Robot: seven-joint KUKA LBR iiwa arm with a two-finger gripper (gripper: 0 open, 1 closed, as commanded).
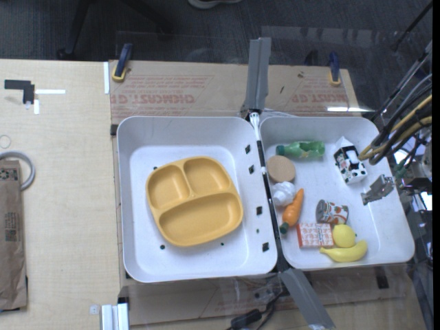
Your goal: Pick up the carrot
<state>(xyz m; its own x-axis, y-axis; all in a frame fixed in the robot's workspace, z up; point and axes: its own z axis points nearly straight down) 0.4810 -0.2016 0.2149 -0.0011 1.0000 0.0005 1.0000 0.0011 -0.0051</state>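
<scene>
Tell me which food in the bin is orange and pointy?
The carrot, lying by the right bin's left wall. It alone is orange and tapered; the banana is yellow and curved, the lemon round.

two white bins (130,205): the left one holds a yellow divided plate (194,200). in the right bin, an orange carrot (294,208) with a green tip, a green vegetable (301,150), a tan disc (280,168), a white lump (282,194), a black-and-white spotted carton (350,163), a red-and-white can (332,213), a red patterned box (315,236), a yellow lemon (344,236) and a yellow banana (346,253). blue clamps (124,60) sit on brown cardboard (182,88).
</scene>
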